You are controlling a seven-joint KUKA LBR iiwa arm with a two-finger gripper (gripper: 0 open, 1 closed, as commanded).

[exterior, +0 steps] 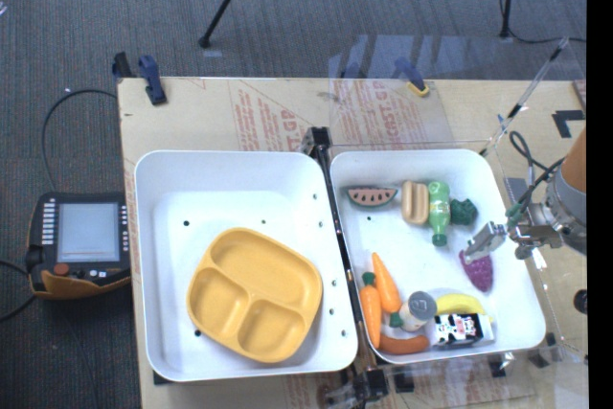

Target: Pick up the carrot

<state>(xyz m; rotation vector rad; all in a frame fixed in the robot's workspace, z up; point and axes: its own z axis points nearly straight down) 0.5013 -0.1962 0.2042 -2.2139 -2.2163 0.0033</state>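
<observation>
Two orange carrots lie side by side in the right bin (498,177), near its front left. One carrot (386,283) points toward the back and the other carrot (372,311) lies just left of it, with a green top. My gripper (506,242) hovers at the bin's right side, well to the right of both carrots and just above a purple eggplant (479,271). Its fingers stand open with nothing between them.
The right bin also holds a watermelon slice (372,196), a hot dog bun (414,202), a green bottle (439,211), broccoli (464,211), a banana (458,304), a milk carton (460,329) and a sausage (404,345). A yellow divided plate (254,292) lies in the left bin (163,177).
</observation>
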